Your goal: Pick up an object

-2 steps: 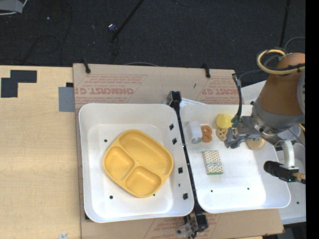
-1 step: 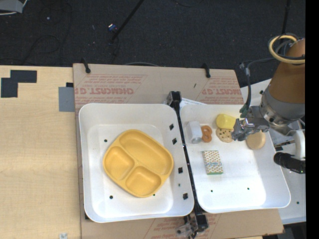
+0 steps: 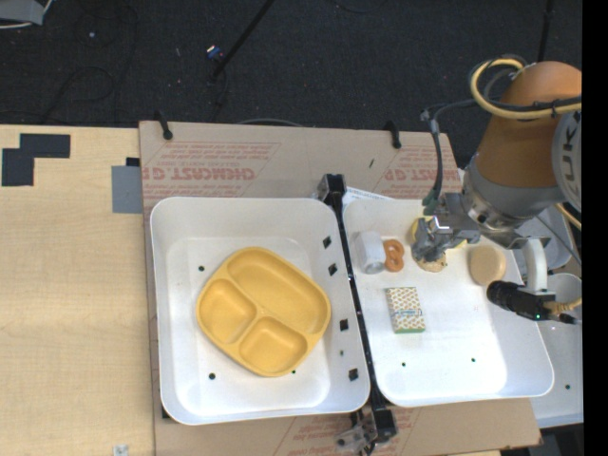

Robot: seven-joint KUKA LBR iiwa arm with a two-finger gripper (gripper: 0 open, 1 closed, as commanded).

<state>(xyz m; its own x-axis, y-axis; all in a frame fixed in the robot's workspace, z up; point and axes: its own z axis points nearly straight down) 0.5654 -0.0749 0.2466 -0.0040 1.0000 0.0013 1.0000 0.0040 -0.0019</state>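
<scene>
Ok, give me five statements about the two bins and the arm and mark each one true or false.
1. The yellow divided tray lies in the left bin. True.
2. The small patterned box lies in the left bin. False: it lies in the right bin.
3. The gripper is above the right bin. True.
4. The yellow divided tray has two compartments. False: it has three.
5. The orange ring lies beside the grey cylinder. True.

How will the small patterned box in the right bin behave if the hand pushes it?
The small patterned box lies flat on the right bin floor, so it probably slides rather than tips. It looks like thin, light cardboard that could dent.
</scene>
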